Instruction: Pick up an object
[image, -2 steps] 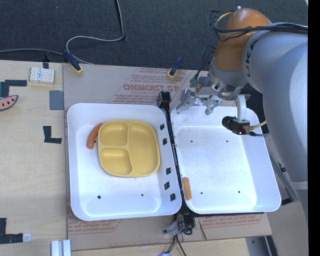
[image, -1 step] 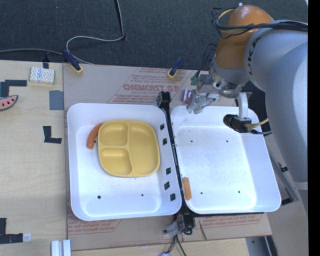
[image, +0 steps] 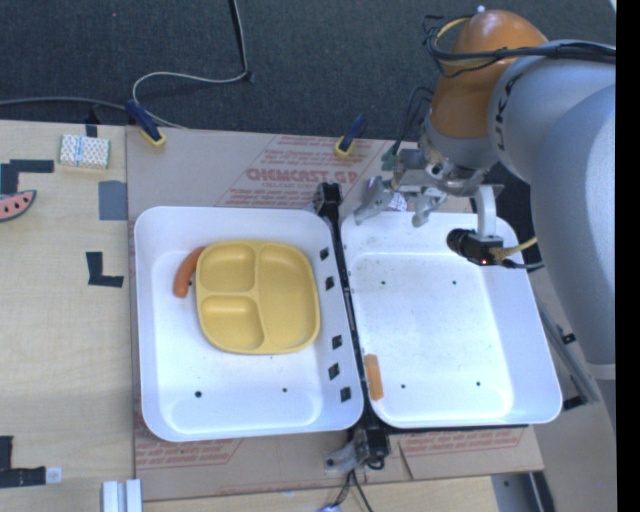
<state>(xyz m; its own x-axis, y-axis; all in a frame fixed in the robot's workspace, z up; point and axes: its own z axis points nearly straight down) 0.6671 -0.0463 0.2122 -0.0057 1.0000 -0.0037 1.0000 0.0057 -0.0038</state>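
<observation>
- The gripper (image: 397, 207) is seen with fingers spread and nothing held.
- The small orange piece (image: 373, 376), well below it, is best straddled and descended upon squarely.

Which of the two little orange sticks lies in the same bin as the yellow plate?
The orange stick touching the yellow plate on its left side, in the left bin. The other stick lies in the right bin.

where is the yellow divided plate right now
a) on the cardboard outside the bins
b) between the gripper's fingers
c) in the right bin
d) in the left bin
d: the yellow divided plate lies flat in the left bin, with an orange carrot-like piece at its left edge.
</observation>
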